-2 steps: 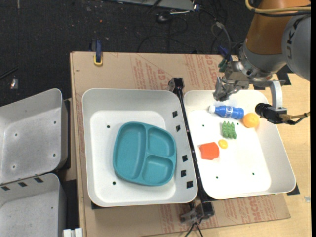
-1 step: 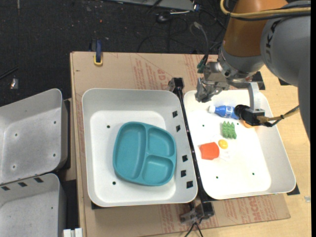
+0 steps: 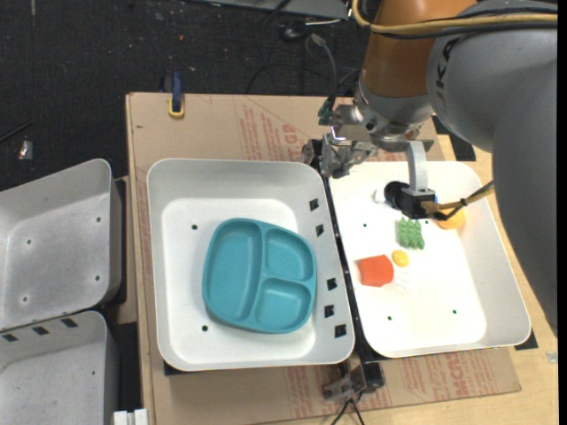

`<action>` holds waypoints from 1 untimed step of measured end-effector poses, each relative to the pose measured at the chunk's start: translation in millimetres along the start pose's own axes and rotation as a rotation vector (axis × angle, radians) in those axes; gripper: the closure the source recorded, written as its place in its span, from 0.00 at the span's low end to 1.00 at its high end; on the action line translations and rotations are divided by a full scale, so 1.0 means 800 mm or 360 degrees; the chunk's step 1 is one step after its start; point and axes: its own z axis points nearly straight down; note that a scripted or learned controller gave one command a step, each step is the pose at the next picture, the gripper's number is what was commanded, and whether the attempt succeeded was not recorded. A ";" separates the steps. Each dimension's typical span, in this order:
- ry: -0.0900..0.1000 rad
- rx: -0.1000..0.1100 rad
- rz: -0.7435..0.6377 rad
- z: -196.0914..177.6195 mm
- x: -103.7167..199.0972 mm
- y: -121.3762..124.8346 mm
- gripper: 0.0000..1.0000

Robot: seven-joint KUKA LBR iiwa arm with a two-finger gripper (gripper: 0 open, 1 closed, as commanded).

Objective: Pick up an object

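Observation:
In the right bin (image 3: 434, 317) lie a red-orange block (image 3: 376, 270), a small yellow piece (image 3: 400, 258) beside it, a green knobbly piece (image 3: 410, 233) just above that, and an orange thing (image 3: 451, 220) further right. My gripper (image 3: 339, 156) hangs over the bin's far left corner, near the wall between the two bins. It stands well apart from all these things, and nothing shows in it.
A teal divided plate (image 3: 260, 274) fills the middle of the left bin (image 3: 177, 202). The grey arm and its orange band cover the upper right. Spare white bins (image 3: 53, 237) lie at the far left, off the cardboard.

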 end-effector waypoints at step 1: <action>0.0001 -0.0001 -0.0002 0.005 0.066 0.016 1.00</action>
